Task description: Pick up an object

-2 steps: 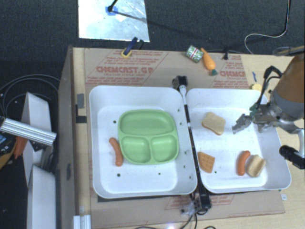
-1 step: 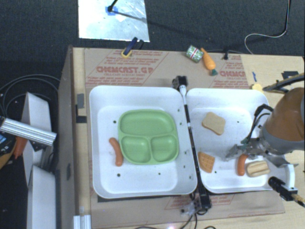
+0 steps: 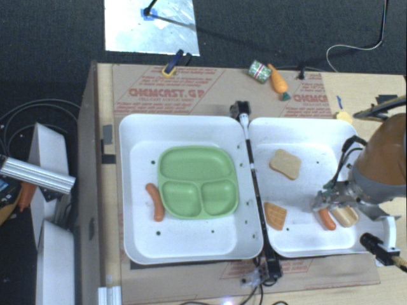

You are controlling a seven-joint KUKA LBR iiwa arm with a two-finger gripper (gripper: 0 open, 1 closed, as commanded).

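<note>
jaws (image 3: 329, 203) low at 4 o'clock in right bin (image 3: 305, 127), over small sausage (image 3: 327, 219) and bread roll (image 3: 345, 216); grip state unreadable, nothing lifted yet.

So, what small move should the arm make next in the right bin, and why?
Probably a short descent, then close. The gripper hangs low at the right bin's near right corner, right over a small sausage beside a tan roll. I cannot tell whether anything is grasped yet, so it should centre on the sausage first.

Fixed overhead camera, slanted down over both bins (image 3: 130, 189).
</note>
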